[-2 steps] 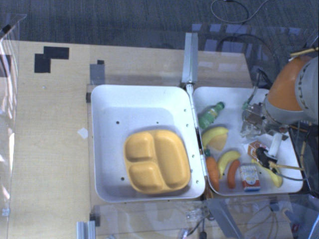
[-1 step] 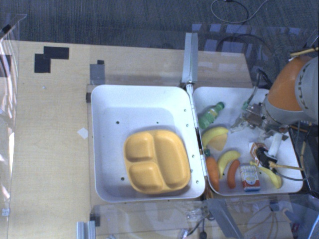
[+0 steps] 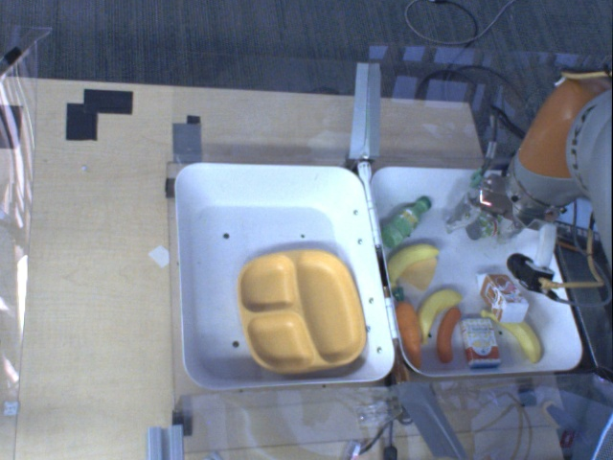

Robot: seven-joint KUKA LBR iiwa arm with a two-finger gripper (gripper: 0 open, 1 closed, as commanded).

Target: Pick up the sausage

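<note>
The tool [image 3: 479, 220] hovers above the right bin [image 3: 573, 353]; whether it is spread or closed, I cannot tell. The sausage [image 3: 446, 334] lies at its seven o'clock, wedged between banana [image 3: 436, 307] and carton [image 3: 480, 342], so descend straight with the grip across its width.

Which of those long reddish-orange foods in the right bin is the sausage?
The sausage is the shorter, darker reddish one, lying between a banana and the small carton. The carrot is brighter orange, against the bin's left wall.

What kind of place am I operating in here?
Likely a robotics lab test bench, not a kitchen: two white bins fixed on a wooden bench, toy food such as the sausage and bananas, loose cables on carpet.
</note>
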